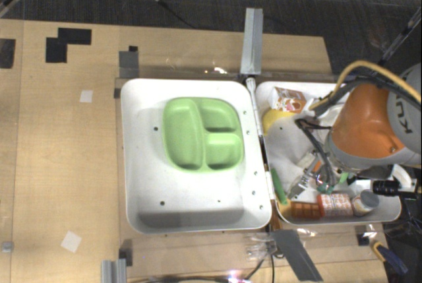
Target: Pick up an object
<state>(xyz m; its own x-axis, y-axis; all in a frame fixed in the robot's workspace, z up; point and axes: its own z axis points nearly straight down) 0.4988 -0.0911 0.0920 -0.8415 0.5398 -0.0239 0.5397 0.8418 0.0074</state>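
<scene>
On the far left we see the pale wooden bench (pixel 59 163), bare apart from a few black squares near its upper edge and two small pale patches. Moving right, we come to the left white bin (pixel 142 143), which holds a green divided plate (pixel 202 133) lying flat, with one long compartment on its left side and two smaller ones on its right. A grey upright post (pixel 252 41) stands at the top of the seam where the two bins meet. Across the seam, the right white bin (pixel 273 100) holds the clutter: a snack packet with a printed picture (pixel 289 102) lies in the upper left corner, and just below it a yellow object (pixel 275 119) rests against the bin's left wall. A thin green stick (pixel 279 188) lies along that same wall lower down. Along the bottom wall we find a brown rectangular item (pixel 305 210), a red-and-white labelled container (pixel 336 204) lying on its side just beside it, and a small bottle with a dark cap (pixel 364 200) further right. The arm, with its orange band (pixel 366 120), hangs over this bin from the right, and the gripper (pixel 315 174) sits low among these objects, just above the labelled container; we cannot tell how its tool end stands.
</scene>
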